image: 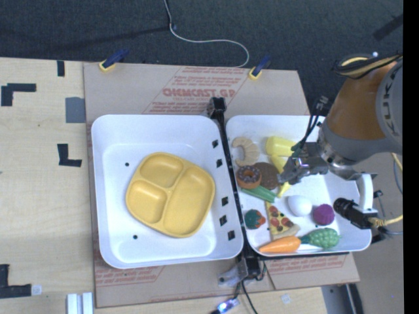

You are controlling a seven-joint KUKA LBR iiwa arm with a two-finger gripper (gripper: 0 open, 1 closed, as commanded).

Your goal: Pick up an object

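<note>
Two white bins sit side by side on the tabletop; the end effector (292, 170) hangs low inside the right bin (340, 243), among a clutter of toy food; whether it is spread or closed I cannot tell from where I stand, and nothing shows plainly in its hold. Just to its left lies a chocolate doughnut (249, 176) against a brown cookie (268, 173); just above it a yellow toy (279, 145); just below it a white egg (300, 205), with a purple ball (323, 213) further right; a pizza slice (279, 222) and a carrot (280, 244) lie well below. Far to its left, the other bin holds a yellow divided plate (171, 193). I judge this the reach-and-settle step; next it must close squarely on one piece, then lift straight up.
</note>
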